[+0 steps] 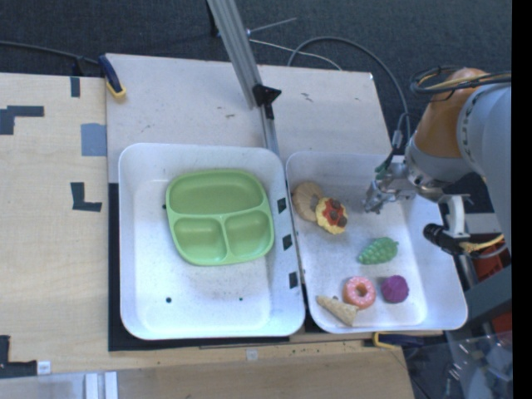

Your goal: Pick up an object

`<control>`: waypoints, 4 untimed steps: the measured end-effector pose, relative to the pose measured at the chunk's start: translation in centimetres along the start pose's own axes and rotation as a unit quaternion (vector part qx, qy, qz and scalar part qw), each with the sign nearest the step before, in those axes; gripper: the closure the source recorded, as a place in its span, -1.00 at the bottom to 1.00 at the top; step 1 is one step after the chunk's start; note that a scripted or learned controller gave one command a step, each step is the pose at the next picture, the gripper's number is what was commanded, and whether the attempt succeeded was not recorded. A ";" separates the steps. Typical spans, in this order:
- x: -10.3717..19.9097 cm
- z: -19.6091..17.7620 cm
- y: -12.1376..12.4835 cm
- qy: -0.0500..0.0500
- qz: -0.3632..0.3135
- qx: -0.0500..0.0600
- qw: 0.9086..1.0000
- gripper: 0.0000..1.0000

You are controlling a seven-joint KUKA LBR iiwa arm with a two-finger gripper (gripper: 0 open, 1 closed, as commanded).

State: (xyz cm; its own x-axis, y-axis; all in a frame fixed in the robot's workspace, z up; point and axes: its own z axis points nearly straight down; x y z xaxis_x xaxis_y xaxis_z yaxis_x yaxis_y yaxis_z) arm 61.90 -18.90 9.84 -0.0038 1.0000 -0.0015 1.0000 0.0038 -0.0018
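The right bin (432,310) holds several toy foods: a tan cookie (305,198) with a yellow and red piece (332,215) against it, a green bumpy piece (378,250), a pink donut (359,290), a purple ball (395,288) and a tan wedge (337,309). My gripper (374,202) hangs over the upper right part of that bin, to the right of the yellow and red piece and above the green one. Nothing shows between its fingers.
The left bin (137,248) holds a green divided plate (220,216). A grey pole (237,44) slants in from the top to the divider between the bins. Cables loop behind the right bin. A yellow and blue clamp (112,77) lies at the bench's back left.
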 end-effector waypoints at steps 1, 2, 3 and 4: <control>-0.1 -5.6 1.0 0.000 0.001 -0.003 1.000 1.00; 0.0 -11.0 1.2 0.000 0.001 -0.003 1.000 1.00; 6.4 -11.3 0.9 0.002 -0.002 -0.001 1.000 1.00; 12.7 -11.2 0.8 0.002 -0.002 0.000 1.000 1.00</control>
State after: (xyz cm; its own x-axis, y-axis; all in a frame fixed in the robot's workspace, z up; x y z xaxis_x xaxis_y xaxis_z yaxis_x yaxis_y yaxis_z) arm 62.68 -6.21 20.99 -0.0077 1.0000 0.0016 1.0000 0.0077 -0.0012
